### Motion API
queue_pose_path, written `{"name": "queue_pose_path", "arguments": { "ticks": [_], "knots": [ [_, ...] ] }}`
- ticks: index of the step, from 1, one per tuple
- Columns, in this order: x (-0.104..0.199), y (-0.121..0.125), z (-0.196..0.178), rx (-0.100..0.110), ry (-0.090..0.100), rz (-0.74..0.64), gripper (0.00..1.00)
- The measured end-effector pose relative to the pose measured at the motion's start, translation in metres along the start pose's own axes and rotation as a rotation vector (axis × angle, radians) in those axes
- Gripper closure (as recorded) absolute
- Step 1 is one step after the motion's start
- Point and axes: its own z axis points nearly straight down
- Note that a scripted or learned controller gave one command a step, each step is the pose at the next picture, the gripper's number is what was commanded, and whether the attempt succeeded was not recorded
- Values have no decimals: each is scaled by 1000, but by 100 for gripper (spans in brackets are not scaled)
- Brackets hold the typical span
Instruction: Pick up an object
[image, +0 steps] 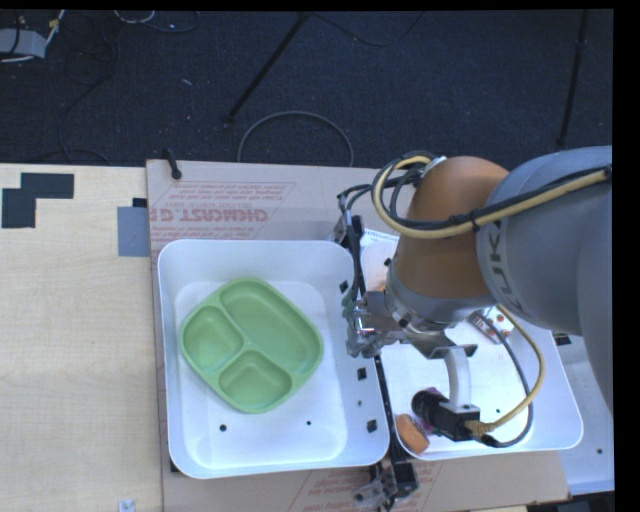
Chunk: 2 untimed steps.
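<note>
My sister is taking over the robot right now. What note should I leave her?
End effector: low over the wall between the two bins; I cannot tell if it grips anything.
Green plate: lies flat in the left bin.
Small orange thing: at the right bin's bottom-left corner in the picture, partly hidden by the arm.
Done: no object seen lifted.
Left: grab one object and raise it.
</note>
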Motion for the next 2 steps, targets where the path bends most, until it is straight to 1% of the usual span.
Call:
{"name": "queue_pose_path", "arguments": {
  "ticks": [1,2],
  "knots": [
    [47,-3,-8,-2,0,-1,100],
    [45,-3,-8,-2,-2,2,0]
  ]
}}
